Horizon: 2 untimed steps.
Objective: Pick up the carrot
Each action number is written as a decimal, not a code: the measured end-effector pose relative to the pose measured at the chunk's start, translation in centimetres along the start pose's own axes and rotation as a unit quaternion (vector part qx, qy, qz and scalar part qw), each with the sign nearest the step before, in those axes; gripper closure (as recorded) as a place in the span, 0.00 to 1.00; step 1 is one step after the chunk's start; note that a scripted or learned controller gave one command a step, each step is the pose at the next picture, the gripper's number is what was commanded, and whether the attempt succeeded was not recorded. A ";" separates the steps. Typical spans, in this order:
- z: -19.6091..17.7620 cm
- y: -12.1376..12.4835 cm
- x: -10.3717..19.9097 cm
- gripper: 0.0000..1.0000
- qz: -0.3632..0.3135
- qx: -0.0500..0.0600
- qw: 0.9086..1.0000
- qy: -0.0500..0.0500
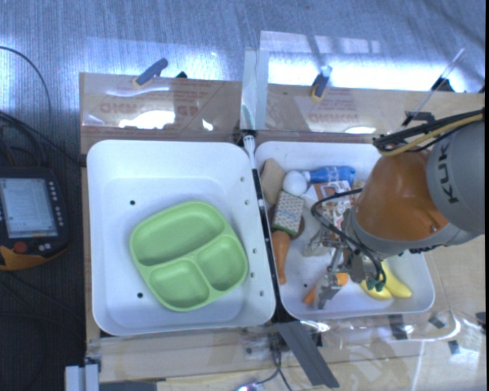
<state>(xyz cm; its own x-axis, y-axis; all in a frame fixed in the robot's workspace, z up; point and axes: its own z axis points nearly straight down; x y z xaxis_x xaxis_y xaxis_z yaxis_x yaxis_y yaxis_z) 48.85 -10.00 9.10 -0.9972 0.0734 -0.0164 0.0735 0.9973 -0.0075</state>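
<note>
The gripper [332, 287] hangs low in the right bin [416, 298], toward the bin's six o'clock edge, with something small and orange at its tip; whether that piece sits between the fingers or just beside them cannot be told, and neither can how wide the fingers stand. Just at the gripper's three o'clock lies a banana [389, 286], yellow with a dark green stem end, close against the wrist hardware.

The carrot [279, 257] lies at about nine o'clock from the gripper, near but apart from it, stretched along the bin's left wall with its narrow end pointing toward six o'clock. Touching its upper end, at twelve o'clock from it, sits a speckled sponge [288, 211].

The arm [411, 198] covers much of the bin's right half, its orange band bulking over the middle. At the arm's nine o'clock a printed packet [334, 204] peeks out, partly hidden. Farther up, toward the bin's twelve o'clock edge, rest a white ball [295, 182] and, at its three o'clock, a blue bottle [332, 174] lying on its side.

In the left bin [114, 177], well away at nine o'clock, sits a green divided plate [189, 255].
</note>
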 end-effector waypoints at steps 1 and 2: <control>-1.1 0.2 -0.2 1.00 -0.001 -0.001 1.000 -0.002; -9.5 5.7 0.6 1.00 -0.089 -0.004 0.996 0.005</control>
<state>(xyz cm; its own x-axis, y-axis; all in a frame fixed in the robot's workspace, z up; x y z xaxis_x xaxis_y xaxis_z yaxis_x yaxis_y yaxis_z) 48.54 -4.16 18.54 -0.9945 -0.1044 -0.0053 -0.1044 0.9945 -0.0004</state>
